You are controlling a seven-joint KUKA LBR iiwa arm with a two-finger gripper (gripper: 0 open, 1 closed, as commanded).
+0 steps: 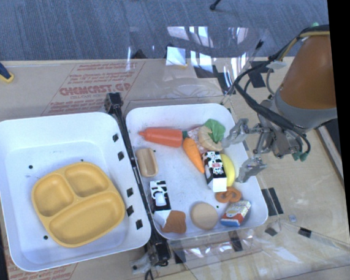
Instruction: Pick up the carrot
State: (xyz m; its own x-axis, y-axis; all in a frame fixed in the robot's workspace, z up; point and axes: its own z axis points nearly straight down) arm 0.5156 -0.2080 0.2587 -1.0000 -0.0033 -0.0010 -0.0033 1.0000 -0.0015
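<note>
We're at the approach step, nothing picked yet. Gripper (242, 151) sits over the right edge of the right bin (181, 194), fingers spread wide, nothing between them. Two orange pieces could be the carrot: the slim tapered carrot (193, 155) mid-bin, pointing toward the near edge, and a thicker orange-red piece (162, 136) near the far edge, which we can't identify. We go with the slim one. It's crowded: green leafy toy (214, 129) and a beige piece at its top end, black-and-white carton (214, 166) just beside it on the right, banana (229, 169) beyond that. Left bin (9, 146) holds the yellow divided plate (78, 204). Next move, in our judgement: shift left over the carrot, turn the fingers across its narrow width, descend clear of the carton.
</note>
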